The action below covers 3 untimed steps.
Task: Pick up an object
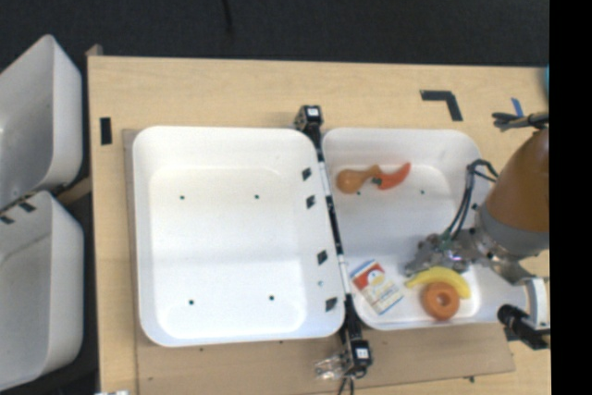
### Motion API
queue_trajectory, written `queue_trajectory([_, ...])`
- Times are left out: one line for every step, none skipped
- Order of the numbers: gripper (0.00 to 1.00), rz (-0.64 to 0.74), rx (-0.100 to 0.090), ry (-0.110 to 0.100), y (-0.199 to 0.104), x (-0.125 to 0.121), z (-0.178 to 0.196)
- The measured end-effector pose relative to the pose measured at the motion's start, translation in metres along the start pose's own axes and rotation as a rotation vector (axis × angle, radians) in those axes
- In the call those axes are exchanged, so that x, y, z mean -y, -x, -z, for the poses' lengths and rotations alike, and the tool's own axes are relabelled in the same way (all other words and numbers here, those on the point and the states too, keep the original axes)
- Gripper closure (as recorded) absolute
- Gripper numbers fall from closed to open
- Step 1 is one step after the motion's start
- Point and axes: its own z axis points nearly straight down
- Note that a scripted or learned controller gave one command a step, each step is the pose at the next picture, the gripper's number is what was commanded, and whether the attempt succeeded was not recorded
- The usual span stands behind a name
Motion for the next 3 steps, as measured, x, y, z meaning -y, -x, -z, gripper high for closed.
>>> queue_trajectory([1.00, 0.003, 0.002, 0.014, -0.002, -0.006, 0.018])
queue_trajectory([0.00, 0.003, 0.002, 0.014, -0.002, -0.006, 0.018])
queue_trajectory([0.00, 0.010, 0.009, 0.027, 0.023, -0.030, 0.178])
